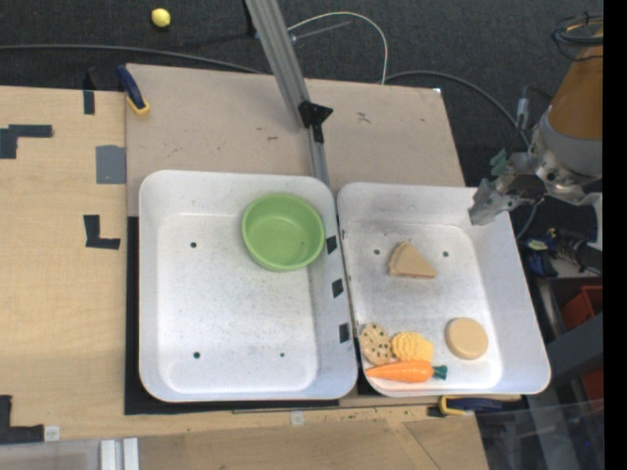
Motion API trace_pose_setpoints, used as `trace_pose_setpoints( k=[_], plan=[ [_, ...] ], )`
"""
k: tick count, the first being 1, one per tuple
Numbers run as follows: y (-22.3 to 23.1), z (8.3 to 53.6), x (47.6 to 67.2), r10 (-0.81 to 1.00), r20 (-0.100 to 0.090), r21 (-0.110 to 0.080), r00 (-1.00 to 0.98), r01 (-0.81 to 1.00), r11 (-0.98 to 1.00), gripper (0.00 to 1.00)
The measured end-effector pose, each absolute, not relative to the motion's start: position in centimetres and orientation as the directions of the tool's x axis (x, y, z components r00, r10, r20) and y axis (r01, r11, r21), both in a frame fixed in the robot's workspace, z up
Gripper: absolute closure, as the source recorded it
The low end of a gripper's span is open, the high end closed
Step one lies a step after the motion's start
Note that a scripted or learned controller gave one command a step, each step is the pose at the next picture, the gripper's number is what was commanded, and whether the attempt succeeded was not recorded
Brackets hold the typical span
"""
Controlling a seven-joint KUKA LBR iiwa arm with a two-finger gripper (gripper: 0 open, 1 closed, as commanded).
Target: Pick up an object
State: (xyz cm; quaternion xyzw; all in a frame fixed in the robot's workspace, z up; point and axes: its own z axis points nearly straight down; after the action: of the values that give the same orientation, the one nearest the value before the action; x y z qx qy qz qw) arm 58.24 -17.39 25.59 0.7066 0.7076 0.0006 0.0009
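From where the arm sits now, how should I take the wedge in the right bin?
Come straight down on the wedge and pinch across its two slanted sides near the middle. It lies flat, apart from the other items, so there is room around it.

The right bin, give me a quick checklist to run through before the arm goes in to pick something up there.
1. Gripper over the right bin: not ok, it sits at the far right rim.
2. Fingers open: cannot tell.
3. Wedge piece lies alone, easy to reach: ok.
4. Round tan piece free of neighbours: ok.
5. Carrot free: not ok, crowded against the cookies at the near wall.
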Motion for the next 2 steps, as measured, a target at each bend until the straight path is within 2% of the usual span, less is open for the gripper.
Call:
trace_pose_setpoints(
  k=[2],
  plan=[
    [-6.8,26.2,57.5,1.0,0.002,-0.001,-0.006,1.0,0.006,1.0]
  ],
)
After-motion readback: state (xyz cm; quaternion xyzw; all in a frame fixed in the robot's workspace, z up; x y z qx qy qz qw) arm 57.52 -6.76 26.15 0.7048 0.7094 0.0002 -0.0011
